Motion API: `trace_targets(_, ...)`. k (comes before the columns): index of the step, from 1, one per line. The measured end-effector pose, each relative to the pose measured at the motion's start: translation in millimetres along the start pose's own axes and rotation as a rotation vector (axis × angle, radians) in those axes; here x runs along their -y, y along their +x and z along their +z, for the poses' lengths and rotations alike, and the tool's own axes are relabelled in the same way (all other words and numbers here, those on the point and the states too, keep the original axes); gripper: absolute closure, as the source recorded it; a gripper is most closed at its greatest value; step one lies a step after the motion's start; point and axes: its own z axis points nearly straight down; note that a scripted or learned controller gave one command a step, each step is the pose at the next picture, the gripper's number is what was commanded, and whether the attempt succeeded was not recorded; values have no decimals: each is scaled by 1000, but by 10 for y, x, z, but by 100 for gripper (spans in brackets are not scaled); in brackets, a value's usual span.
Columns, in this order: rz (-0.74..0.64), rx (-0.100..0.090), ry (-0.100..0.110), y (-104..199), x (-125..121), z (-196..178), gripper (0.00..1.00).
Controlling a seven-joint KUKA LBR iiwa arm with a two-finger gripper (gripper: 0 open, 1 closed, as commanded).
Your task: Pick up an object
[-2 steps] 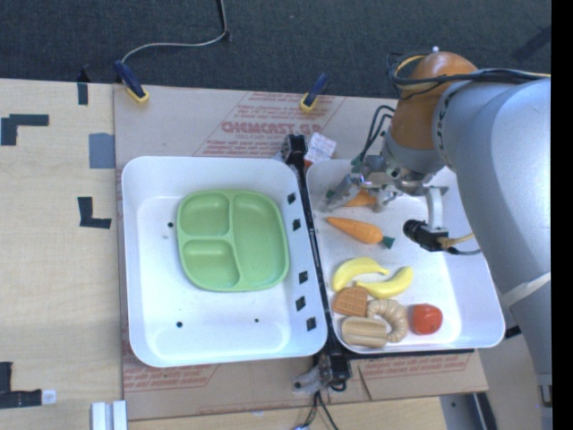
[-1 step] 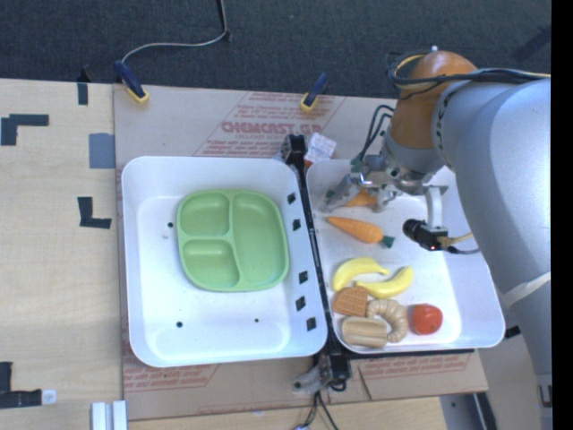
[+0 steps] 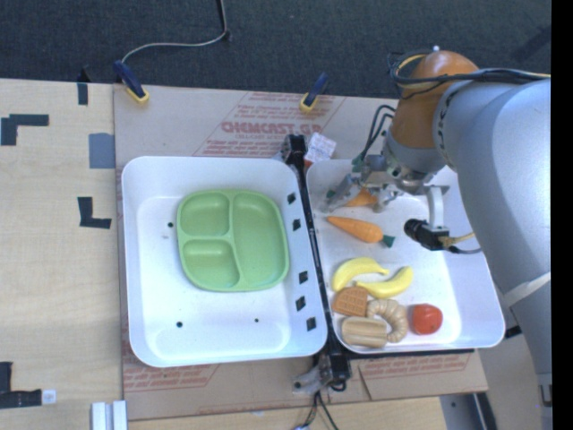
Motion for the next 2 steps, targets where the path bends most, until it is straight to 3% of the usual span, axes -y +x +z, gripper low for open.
trace_targets(2,1,0,-1,-184,-1,-3,0)
